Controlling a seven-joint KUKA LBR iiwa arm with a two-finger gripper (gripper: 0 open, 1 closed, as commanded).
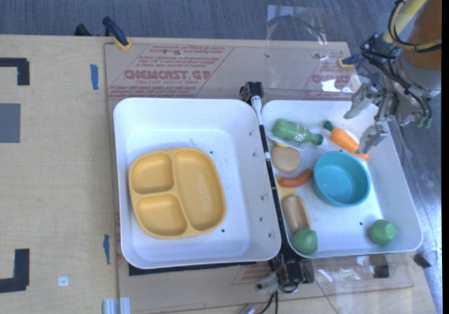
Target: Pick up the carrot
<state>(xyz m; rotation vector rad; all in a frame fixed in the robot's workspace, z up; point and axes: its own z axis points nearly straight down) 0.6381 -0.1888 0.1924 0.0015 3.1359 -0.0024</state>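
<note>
The carrot [344, 139], orange with a small green top, lies in the right bin [400, 186] near its far edge, just above the blue bowl [342, 179]. My gripper [366, 122] hangs over the bin's far right corner, open, with its fingers spread. One fingertip [370, 139] sits right beside the carrot's thick right end; the other [357, 105] is farther back. Nothing is between the fingers.
The right bin also holds a green bottle [297, 132], a beige round piece [285, 158], a red sausage [295, 179], a bun [295, 212] and two green round fruits [304, 240] [382, 232]. A yellow divided plate [177, 191] lies in the left bin [140, 123].
</note>
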